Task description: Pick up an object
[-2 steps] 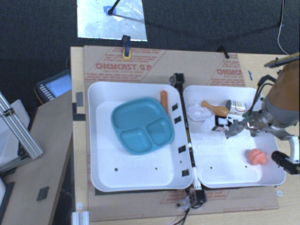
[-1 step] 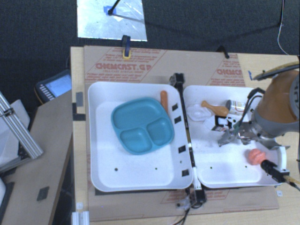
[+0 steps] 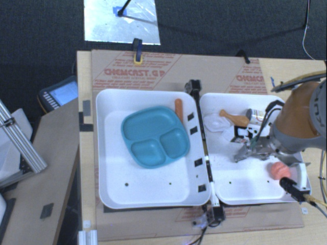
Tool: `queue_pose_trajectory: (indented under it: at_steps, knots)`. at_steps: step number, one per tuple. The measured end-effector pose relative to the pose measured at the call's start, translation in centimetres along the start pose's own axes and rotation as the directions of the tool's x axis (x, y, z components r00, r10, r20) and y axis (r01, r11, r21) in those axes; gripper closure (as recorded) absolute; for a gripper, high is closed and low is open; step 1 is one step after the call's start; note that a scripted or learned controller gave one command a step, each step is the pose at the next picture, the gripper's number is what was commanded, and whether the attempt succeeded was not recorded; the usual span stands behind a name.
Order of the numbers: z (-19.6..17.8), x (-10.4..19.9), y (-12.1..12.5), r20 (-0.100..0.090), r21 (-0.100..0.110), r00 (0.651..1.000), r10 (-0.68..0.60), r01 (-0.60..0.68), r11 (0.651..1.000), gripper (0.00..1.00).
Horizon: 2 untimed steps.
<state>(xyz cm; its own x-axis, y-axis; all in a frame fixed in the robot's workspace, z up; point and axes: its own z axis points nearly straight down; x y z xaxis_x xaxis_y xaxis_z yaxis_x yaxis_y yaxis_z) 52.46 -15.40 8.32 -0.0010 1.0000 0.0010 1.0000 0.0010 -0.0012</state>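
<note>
Pincer sits low in the right bin, tips near the bin floor; cannot tell its state, nothing visibly held. Pink round object lies just beside it, toward the near right corner. Wooden-handled utensil and clear cup rest at the bin's far side. Left bin holds a blue divided plate with an orange stick at its far edge.

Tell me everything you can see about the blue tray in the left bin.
The blue tray looks like smooth plastic, a rounded rectangle with three compartments: one large at the upper left, two smaller toward the lower right. It lies flat and face up, turned at a slant, in the left bin. An orange stick lies at its upper right corner.
</note>
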Motion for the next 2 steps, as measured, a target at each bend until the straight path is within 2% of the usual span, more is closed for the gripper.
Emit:
queue_pose_trajectory:
  at_steps: [1,2]
  knots:
    - [-1.2,-0.1,0.1,0.001,-0.004,1.0,0.001,-0.001,1.0,1.0]
    - [-7.1,0.8,-0.1,0.002,-0.008,1.0,-0.004,0.004,1.0,1.0]
